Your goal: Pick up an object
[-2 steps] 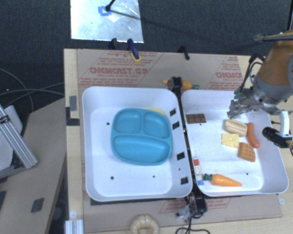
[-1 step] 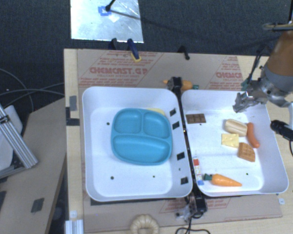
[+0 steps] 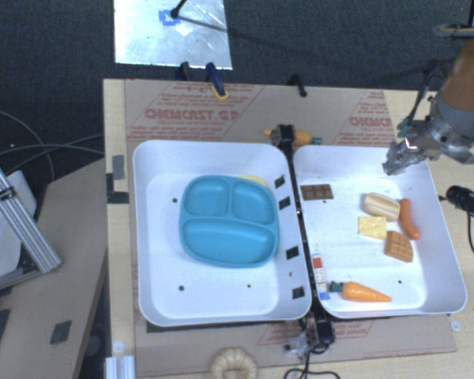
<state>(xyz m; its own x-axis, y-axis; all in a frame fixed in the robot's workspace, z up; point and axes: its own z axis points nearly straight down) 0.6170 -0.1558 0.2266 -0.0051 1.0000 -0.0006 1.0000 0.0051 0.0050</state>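
Observation:
The right bin [image 3: 426, 290] holds a brown chocolate bar [image 3: 317, 192], a bread roll [image 3: 381, 205], a red sausage [image 3: 409, 219], a yellow cheese slice [image 3: 372, 227], a waffle square [image 3: 398, 245] and an orange carrot [image 3: 365, 293]. My gripper [image 3: 398, 161] hangs over the far right corner of that bin, above and to the right of the bread roll, with nothing visibly held. The arm comes in from the right edge.
A blue divided plate [image 3: 229, 220] lies in the left bin [image 3: 162, 290], with something yellow [image 3: 254, 180] peeking from behind it. Black clips run along the seam between the bins. A silver sheet [image 3: 172, 20] lies beyond the bench. A metal frame [image 3: 12, 212] stands at the left.

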